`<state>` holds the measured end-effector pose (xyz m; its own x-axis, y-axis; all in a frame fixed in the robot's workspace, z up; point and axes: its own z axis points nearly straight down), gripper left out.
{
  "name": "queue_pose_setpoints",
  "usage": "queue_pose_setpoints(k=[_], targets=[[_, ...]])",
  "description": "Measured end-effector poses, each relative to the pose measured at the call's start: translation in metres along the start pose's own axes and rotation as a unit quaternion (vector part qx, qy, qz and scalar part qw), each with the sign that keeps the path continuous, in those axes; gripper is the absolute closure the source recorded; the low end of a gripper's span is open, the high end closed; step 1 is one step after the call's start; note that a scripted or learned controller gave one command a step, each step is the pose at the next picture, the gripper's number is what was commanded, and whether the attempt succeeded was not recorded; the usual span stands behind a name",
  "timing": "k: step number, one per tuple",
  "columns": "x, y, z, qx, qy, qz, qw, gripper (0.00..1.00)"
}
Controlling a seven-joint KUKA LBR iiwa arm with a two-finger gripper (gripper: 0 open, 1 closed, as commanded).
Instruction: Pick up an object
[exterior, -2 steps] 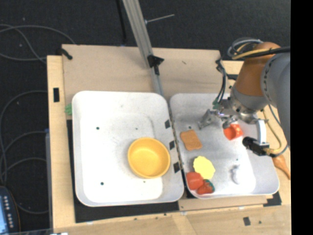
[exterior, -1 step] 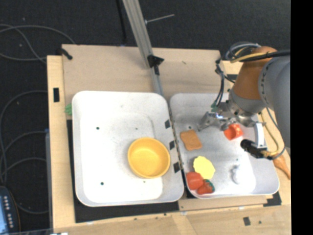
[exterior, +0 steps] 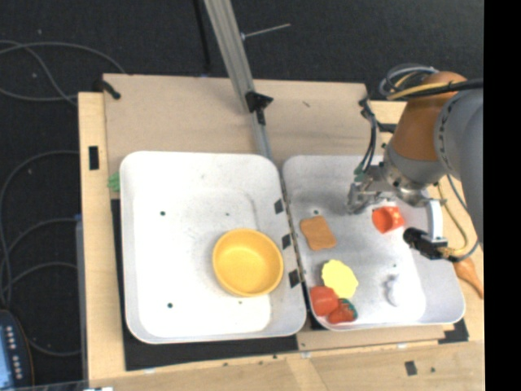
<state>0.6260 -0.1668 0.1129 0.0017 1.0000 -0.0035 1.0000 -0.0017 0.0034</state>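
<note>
My gripper (exterior: 364,195) hangs over the upper part of the right bin (exterior: 440,300), below the arm's orange band. A small red-orange object (exterior: 387,218) lies just to its lower right, close beside it; I cannot tell if they touch. Also in the right bin are a brown flat piece (exterior: 317,233), a yellow lumpy object (exterior: 339,277), a red item with a green tip (exterior: 330,304) at the front edge, and a small grey object (exterior: 392,290). A yellow bowl (exterior: 247,261) sits in the left bin (exterior: 163,186).
A slanted metal pole (exterior: 236,55) rises from behind the bins, ending near their shared wall. An orange object (exterior: 470,274) lies outside the right bin's right rim. Cables hang by the wrist. The bench edge runs along the front.
</note>
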Motion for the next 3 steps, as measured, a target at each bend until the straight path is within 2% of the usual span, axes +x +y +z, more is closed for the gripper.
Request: queue_pose_setpoints(k=[1,3], targets=[[-0.001,-0.001,-0.044,-0.001,0.002,0.000,1.0000,1.00],[-0.006,-0.001,-0.173,-0.003,0.001,-0.003,1.0000,1.00]])
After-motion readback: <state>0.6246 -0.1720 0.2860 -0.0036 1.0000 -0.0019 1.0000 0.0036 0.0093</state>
